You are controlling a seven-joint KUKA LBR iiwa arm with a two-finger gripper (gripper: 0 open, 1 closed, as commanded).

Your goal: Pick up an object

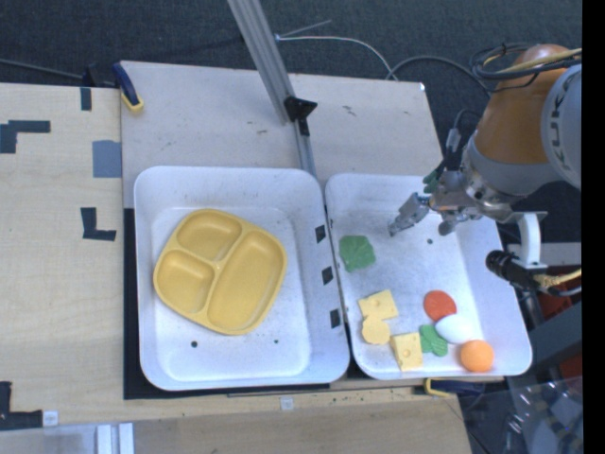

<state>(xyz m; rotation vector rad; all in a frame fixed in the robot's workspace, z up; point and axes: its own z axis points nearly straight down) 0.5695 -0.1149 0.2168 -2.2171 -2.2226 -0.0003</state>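
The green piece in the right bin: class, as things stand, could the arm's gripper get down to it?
Probably yes. The green piece lies by itself on the right bin floor, with bare floor between it and the gripper up to its right. The yellow pieces lie further down, apart from it.

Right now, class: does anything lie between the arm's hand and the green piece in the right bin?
Nothing visible does. The hand hangs over the upper part of the right bin, and the green piece lies just to the lower left of it, with bare white floor between. The yellow cheese pieces lie farther down.
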